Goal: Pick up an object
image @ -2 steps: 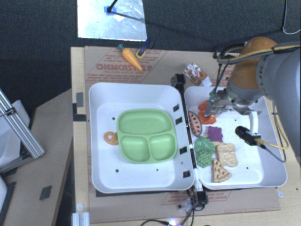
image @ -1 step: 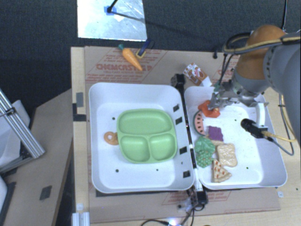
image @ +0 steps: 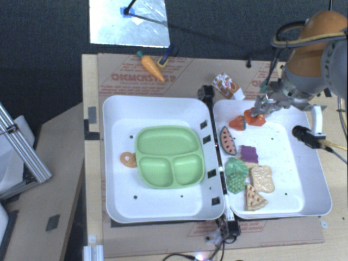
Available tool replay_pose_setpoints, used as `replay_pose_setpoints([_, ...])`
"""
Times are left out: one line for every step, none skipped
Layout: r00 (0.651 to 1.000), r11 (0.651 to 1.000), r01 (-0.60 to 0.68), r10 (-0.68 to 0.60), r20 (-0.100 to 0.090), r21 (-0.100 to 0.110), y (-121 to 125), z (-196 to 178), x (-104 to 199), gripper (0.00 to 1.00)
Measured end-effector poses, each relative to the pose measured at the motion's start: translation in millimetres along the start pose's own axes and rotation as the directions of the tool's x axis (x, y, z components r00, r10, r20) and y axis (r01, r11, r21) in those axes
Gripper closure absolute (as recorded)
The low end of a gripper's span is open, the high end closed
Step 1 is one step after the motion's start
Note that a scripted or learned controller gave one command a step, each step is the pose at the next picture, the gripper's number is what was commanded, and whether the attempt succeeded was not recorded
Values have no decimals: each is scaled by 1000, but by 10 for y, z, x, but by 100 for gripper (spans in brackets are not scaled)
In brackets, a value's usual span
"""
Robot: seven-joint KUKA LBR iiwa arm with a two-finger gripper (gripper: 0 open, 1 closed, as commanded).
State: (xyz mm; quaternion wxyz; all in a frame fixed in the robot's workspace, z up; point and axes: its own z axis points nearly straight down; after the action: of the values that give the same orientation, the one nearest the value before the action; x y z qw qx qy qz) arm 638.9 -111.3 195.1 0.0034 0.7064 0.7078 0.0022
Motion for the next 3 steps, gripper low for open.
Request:
replay_pose_setpoints([1000,1000,2,-2,-1,3,16,-317,-1,100])
replay_pose_setpoints([1000,1000,6,-6,-3,6,-221,-377,473,100])
replay_pose_setpoints([1000,1000,8,-8,-4,7,-258,-369,979,100])
